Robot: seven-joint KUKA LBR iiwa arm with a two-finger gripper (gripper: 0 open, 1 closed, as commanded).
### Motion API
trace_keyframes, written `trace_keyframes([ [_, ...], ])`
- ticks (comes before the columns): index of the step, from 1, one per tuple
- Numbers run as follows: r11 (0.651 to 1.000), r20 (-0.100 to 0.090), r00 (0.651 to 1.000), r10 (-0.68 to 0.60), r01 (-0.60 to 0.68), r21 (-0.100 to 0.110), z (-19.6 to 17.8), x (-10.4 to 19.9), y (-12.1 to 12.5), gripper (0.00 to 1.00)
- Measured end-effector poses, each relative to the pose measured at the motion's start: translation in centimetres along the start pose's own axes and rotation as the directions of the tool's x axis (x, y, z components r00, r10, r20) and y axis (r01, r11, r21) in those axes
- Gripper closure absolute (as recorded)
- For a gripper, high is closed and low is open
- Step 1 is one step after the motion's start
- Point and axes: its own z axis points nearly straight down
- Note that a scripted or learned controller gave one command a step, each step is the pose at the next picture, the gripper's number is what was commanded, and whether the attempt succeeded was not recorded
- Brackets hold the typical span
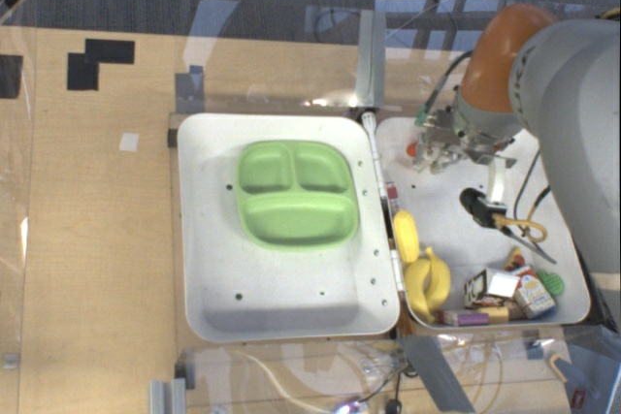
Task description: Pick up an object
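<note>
Nothing sits visibly in the gripper (439,153), which hangs low over the back of the right bin (439,220), close to its rear wall. Whether it is spread or pressed together cannot be told: the tip is a tangle of metal and cable seen from above. Just beside it, toward the divider, lies a small red thing (411,150), too small to identify.

Further forward in the same bin, the bananas (428,280) lie against the left wall, one (405,237) a little apart from the curved bunch. The scissors (525,232) lie near the right side, partly under the arm. In the front right corner is a heap of small boxes (506,290) with blurred labels, a green toy (551,284) and a purple pen (472,317) along the front edge.

The arm (574,102) comes in from the right and bends down at the orange band, its bulk covering the bin's far right corner.

The left bin (208,208) holds a green divided plate (296,192), lying flat near the middle.
</note>
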Motion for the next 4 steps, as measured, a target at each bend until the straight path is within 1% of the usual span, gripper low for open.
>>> trace_keyframes([
  [1, 0.993, 0.003, 0.993, 0.116, -0.116, 0.012, -8.5, 6.0, -2.9, 1.0],
  [2, 0.973, 0.006, 0.973, 0.232, -0.232, 0.015, -8.3, 8.4, -1.1, 1.0],
  [3, 0.975, 0.004, 0.975, 0.224, -0.224, 0.01, -9.5, 8.5, -1.0, 1.0],
  [4, 0.97, 0.005, 0.97, 0.241, -0.241, 0.014, -13.9, 6.0, -9.8, 1.0],
])
